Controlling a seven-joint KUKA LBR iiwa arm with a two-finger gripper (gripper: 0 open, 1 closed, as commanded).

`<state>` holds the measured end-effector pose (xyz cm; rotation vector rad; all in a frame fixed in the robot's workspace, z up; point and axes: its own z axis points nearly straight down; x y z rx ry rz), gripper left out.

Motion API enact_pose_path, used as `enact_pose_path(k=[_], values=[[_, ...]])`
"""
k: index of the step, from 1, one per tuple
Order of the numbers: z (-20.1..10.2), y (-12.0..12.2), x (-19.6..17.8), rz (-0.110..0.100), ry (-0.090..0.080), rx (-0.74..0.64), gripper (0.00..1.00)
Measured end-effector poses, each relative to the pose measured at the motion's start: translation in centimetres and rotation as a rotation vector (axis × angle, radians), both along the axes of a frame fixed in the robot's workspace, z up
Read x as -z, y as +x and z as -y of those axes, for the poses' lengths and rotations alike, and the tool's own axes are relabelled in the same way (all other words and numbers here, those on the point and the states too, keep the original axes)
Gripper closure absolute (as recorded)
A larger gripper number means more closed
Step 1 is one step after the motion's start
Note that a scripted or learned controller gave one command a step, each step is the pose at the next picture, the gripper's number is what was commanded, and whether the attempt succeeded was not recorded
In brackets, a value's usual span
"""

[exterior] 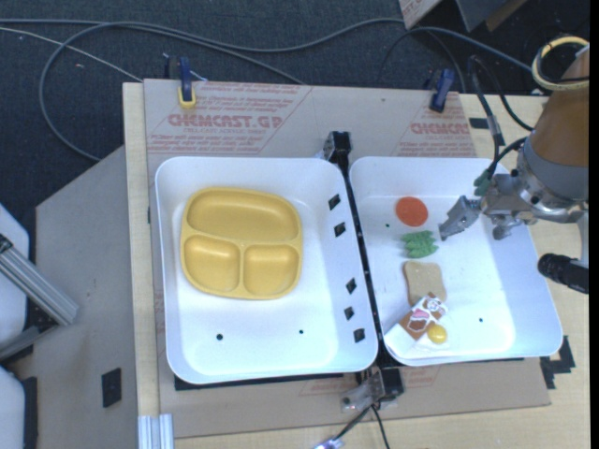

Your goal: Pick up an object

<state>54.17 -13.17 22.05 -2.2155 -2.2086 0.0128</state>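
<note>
I am hanging my gripper (460, 221) over the far part of the right bin (524, 330), just right of the red round piece (411, 210) and the green leafy piece (420, 243). Whether the gripper is spread or pressed together I cannot tell from this angle, and nothing is showing between its tips.

The things I could be taking are all lying in the right bin's left half, in a row running near to far: the red piece farthest, then the green piece, then the tan slab (423, 279), and nearest the small red and yellow toy (426, 320). The left bin (178, 279) is carrying a yellow divided tray (241, 242).

I am judging the risks this way. The red and green pieces are sitting close together, so coming down between them could be nudging one aside or catching both. Both look low and small, so my tips could be closing above them on nothing. The tan slab is lying flat, so I could be sliding it along the bin floor.

The tan slab's long axis is running near to far, and its near end is touching the toy. The red piece looks round, with no clear axis.
</note>
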Motion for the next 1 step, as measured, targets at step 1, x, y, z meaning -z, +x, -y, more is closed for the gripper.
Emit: enact_pose_path(k=[1], values=[[-0.04,0.28,-0.69,0.014,-0.002,-0.003,0.0]])
